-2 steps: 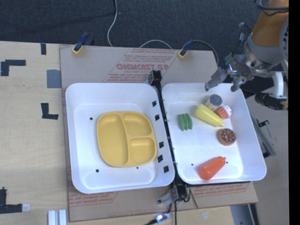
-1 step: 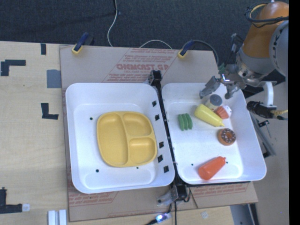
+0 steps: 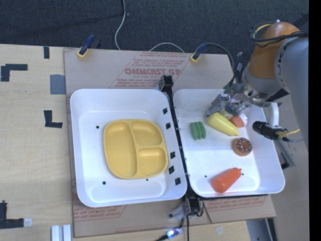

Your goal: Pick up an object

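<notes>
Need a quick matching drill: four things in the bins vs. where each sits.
Things:
1. yellow divided plastic tray
2. green ridged toy
3. round brown doughnut toy
4. orange-red bottle-shaped toy

Places:
A. right bin, near front edge
B. left bin, middle
C. right bin, beside the divider
D. right bin, near its right wall

Pairs: 1-B, 2-C, 3-D, 4-A

A robotics lab; a clamped cardboard sheet [image 3: 145, 69] carries two white bins [image 3: 83, 134]; loose cables [image 3: 120, 19] trail over dark carpet [image 3: 50, 14].
</notes>
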`<state>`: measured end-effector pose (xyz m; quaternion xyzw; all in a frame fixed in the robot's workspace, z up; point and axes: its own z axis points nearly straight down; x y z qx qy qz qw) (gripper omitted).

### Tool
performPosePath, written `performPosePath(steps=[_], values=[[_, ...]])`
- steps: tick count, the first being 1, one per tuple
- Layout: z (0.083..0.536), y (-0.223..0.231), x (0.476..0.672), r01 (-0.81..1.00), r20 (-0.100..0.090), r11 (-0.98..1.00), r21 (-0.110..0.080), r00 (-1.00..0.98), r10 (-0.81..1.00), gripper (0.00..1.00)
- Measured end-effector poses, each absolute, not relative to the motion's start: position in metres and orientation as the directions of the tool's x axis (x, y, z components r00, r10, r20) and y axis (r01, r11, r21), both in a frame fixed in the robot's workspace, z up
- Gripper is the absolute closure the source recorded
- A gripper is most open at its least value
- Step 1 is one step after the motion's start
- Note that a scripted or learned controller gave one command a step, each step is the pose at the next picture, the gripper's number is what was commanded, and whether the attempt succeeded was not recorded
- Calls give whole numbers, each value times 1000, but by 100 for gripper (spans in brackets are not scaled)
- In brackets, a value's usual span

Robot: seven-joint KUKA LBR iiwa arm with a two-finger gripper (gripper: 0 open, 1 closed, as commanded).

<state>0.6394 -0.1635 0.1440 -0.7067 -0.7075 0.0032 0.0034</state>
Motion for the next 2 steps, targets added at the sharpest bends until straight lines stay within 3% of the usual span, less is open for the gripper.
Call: performPosePath(steps=[1, 2], values=[[128, -166, 645, 1000, -8, 1, 14, -1, 1000, 0], [135, -166, 645, 1000, -10, 3, 14, -3, 1000, 100]])
